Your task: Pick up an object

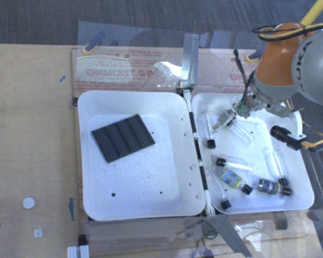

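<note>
The right bin (304, 198) holds several clear vials with black caps. One vial (207, 131) lies near the bin's left wall, and another clear vial (242, 133) lies in the middle. A vial with a yellowish label (232, 180) and a dark vial (269, 187) lie toward the front. My gripper (225, 121) hangs low over the back left part of this bin, between the two upper vials, pointing down and to the left. Nothing is visibly held in it. The grey arm with its orange band (277, 58) reaches in from the upper right.
The left bin (97, 198) holds a dark ribbed flat block (123, 137) in its back left area. A metal divider (190, 63) stands behind the seam between the bins. Cables and a black fitting (282, 134) hang by the arm over the right bin's right side.
</note>
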Robot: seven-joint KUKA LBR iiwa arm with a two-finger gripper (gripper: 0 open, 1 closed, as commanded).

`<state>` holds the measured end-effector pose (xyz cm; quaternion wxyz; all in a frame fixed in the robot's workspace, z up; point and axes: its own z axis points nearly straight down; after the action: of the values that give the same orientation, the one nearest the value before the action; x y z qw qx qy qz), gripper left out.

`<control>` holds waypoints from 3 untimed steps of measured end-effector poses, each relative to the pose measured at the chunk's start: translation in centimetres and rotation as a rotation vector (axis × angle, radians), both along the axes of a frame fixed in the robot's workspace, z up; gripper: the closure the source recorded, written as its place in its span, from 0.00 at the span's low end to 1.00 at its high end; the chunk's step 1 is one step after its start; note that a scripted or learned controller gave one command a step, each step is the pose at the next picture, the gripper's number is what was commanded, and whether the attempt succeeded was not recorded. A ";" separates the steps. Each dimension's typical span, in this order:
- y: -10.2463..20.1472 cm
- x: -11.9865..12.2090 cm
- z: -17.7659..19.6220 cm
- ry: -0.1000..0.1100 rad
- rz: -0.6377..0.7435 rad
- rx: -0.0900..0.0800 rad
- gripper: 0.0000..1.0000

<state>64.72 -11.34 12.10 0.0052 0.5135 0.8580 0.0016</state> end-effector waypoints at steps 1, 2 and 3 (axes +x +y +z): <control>-5.1 -6.7 3.7 0.009 -0.014 0.002 0.00; -9.1 -10.6 2.2 0.009 0.059 0.002 0.00; -6.9 0.2 4.5 0.005 0.089 0.000 0.00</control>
<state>64.93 -18.23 16.63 0.0031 0.4751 0.8799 0.0008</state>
